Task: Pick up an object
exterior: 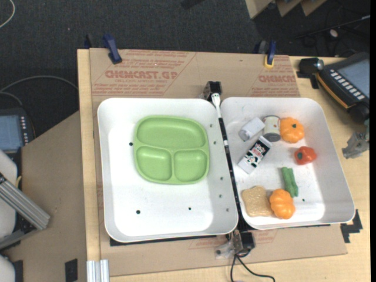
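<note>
Nothing is picked up yet, as far as I can judge: every object lies in the bins and none is lifted. What I take for my gripper (354,144) is a grey part just outside the right bin's (335,184) right rim, over the desk's (147,72) right edge; I cannot tell whether it is open or closed. It holds nothing that I can see.

The candidates all sit in the right bin. Along its far edge are a white block (251,128), a small can (271,127) and an orange pumpkin (292,130). A red tomato (304,154) lies nearest my side. A black-and-white carton (254,154) lies mid-bin, and a green piece (289,181) sits towards the near edge. At the near edge a bread slice (255,200) touches a second pumpkin (281,204). The left bin (117,204) carries a green divided plate (172,148). The whole reach, descent and grasp remain.

The desk is brown printed board, clamped at its far edge by a blue clamp (111,47) and a yellow clamp (270,56). Dark carpet (53,16) surrounds it.
</note>
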Controlling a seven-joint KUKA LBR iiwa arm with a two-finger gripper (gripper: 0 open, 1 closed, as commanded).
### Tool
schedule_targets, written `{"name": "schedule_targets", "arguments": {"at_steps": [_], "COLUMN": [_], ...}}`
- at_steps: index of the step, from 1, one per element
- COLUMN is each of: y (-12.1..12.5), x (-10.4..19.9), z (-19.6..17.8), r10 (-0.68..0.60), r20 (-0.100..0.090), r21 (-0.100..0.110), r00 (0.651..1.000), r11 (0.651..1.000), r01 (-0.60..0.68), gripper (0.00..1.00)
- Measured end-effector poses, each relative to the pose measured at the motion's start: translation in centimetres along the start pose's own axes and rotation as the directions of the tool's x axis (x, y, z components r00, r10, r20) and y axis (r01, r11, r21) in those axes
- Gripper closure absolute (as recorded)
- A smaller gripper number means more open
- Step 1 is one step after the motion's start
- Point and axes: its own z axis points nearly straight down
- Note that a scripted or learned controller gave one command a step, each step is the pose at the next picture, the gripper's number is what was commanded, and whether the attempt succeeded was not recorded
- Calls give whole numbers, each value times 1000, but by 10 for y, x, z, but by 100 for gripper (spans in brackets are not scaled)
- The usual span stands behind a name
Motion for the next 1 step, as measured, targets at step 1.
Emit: {"name": "schedule_targets", "arguments": {"at_steps": [1], "y": [1], "x": [-14], "z": [-83], "r10": [0], "r20": [8], "r21": [-15], "r00": [1000], "r11": [1000], "r01": [1], "gripper": [100]}}
